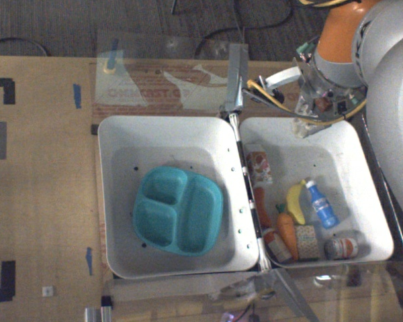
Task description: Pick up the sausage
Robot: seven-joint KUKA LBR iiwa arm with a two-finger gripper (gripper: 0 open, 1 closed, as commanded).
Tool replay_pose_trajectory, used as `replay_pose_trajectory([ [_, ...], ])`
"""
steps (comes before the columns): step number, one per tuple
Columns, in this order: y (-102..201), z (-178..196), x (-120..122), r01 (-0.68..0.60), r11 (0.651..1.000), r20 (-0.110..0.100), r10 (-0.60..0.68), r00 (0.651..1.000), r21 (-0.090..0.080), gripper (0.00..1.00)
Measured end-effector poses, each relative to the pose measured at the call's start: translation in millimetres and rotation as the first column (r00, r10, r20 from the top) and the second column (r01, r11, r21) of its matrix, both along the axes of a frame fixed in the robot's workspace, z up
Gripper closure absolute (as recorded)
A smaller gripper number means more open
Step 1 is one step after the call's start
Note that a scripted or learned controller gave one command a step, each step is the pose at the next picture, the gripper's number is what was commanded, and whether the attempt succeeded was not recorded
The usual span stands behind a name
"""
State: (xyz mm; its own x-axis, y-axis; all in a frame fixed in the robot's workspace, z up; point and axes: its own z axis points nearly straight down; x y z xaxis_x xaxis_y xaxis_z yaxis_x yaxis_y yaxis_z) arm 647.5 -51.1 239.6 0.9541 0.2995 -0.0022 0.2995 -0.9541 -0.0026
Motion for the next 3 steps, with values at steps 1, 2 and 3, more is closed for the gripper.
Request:
replay_pose_trajectory([
  [1,60,177,-7,-0.142,0.99,0.004,0.142,0.99,-0.001,1.0],
  [2,95,-33,-24,-0.269,0.963,-0.001,0.269,0.963,0.001,1.0],
  [3,120,-34,-41,-0.027,1.0,0.002,0.027,1.0,-0.001,1.0],
])
